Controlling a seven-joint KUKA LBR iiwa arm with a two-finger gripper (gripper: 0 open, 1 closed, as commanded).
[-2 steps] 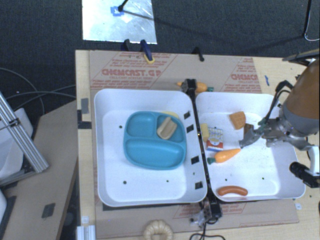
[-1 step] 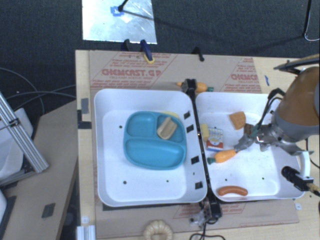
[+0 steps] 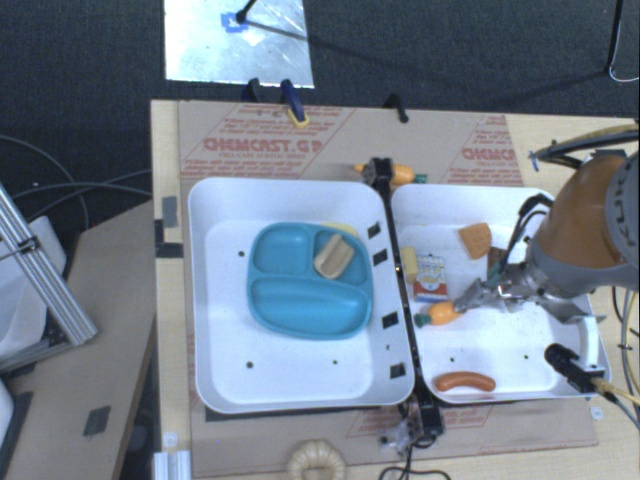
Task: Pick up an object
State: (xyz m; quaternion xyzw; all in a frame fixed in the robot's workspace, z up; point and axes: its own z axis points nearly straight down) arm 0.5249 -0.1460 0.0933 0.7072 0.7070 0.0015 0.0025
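Orange obj (image 3: 441, 314) at hand (image 3: 464, 300).

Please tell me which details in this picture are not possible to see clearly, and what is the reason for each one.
- Pincer by the orange object: too small and blurred to tell a grasp.
- Small carton: print too small to read.
- Yellow item behind the blue plate: mostly hidden by the tan piece.
- Arm: cut off at the right edge.

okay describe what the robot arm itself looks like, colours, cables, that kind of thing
The arm is bulky and rounded, with a broad orange band and a grey section below it toward the wrist. Dark cables loop along its left side. It narrows to a slim, metallic grey gripper. A black fitting sits near the arm's lower edge.
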